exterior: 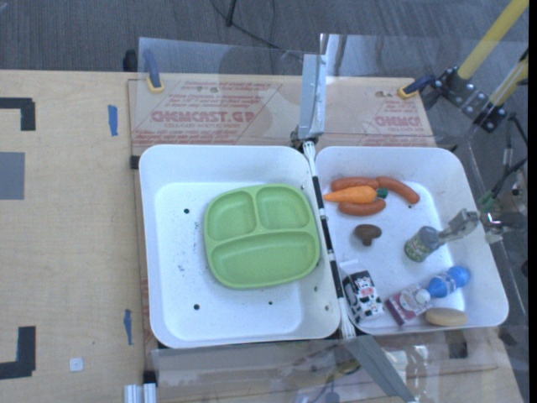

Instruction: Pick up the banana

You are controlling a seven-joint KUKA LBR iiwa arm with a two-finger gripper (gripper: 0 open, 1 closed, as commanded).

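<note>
Far to the gripper's left, the table (67, 225) carries the left bin (168, 309). A green divided plate (262, 235) lies flat in the middle of it, well apart from the gripper and of no use to this pick.

The right bin (478, 191) holds the loose clutter. A small cow-patterned carton (362, 295) lies by the shared wall, left of and below the gripper. A carrot (351, 196) lies between two reddish sausages (388, 185), up and to the gripper's left. A brown lump (367, 234) sits alone, level with the gripper and to its left.

Just beside the gripper on its lower left stands a greenish can (419, 245), seemingly touching it. Below the gripper lie a pink packet (404, 304) and a blue-capped bottle (445, 282).

Nothing here reads plainly as a yellow banana. My best guess is the pale tan oval (445, 316) in the bin's near corner, directly below the gripper and touching the bottle's neighbourhood, but I cannot be sure.

The grey metal piece I take for the gripper (462, 222) sits low by the bin's right wall. Whether it is apart or together cannot be told, and it holds nothing visibly. It seems aimed at the can, not the oval.
</note>
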